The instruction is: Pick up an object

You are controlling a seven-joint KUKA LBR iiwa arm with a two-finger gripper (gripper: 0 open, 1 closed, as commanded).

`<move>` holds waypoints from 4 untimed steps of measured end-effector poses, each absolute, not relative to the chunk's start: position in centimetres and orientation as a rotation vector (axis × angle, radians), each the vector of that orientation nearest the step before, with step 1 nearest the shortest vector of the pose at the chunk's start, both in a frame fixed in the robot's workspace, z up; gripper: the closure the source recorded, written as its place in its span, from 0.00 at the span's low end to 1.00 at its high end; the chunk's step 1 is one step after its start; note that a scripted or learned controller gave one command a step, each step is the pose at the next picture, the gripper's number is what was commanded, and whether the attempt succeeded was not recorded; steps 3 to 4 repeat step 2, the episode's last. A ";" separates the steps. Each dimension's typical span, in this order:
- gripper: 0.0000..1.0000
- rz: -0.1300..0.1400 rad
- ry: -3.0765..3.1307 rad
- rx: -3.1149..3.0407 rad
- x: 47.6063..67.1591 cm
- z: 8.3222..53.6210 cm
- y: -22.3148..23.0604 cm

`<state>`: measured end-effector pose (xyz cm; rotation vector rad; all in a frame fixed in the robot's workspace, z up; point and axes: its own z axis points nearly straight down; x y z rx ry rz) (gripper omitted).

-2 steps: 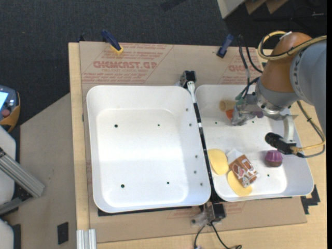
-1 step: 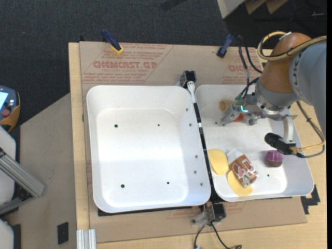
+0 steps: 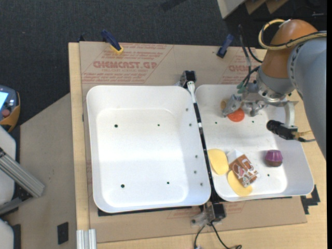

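KUKA ARM CLOSES IN ON ITS TARGET: The grey arm's pincer (image 3: 243,109) hangs low over the far end of the right bin (image 3: 295,183), with a small orange-red round object (image 3: 236,116) right at its tip. The object sits just on the pincer's near side and a shade toward the wall the two bins share. It is touching the tooling, or all but touching it.

From this slanted view it cannot be told whether the object lies inside the grip or merely beside it. Nor can it be told whether the pincer is spread or pressed together.

The object looks round, with no long axis to line up on. The coming move therefore appears to turn on one thing alone: that slight offset toward the shared wall and the near edge of the bench. If the offset is real, closing in place would probably nudge the object aside rather than catch it.

Everything else lies well apart from the pincer:

- A purple lump (image 3: 274,157) rests toward the near edge and off to the arm's side.
- Two yellow discs (image 3: 219,161) and a brown-and-white packet (image 3: 244,171) cluster toward the near edge, almost straight out from the pincer.
- The left bin (image 3: 98,139) lies past the shared wall, on the side away from the arm.
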<state>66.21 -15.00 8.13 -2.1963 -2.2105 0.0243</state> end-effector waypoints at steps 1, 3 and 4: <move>1.00 0.023 -2.210 -2.202 66.2 9.2 -15.0; 1.00 -0.019 -2.238 -2.219 67.0 20.1 -6.7; 1.00 -0.019 -2.238 -2.219 67.0 20.1 -6.7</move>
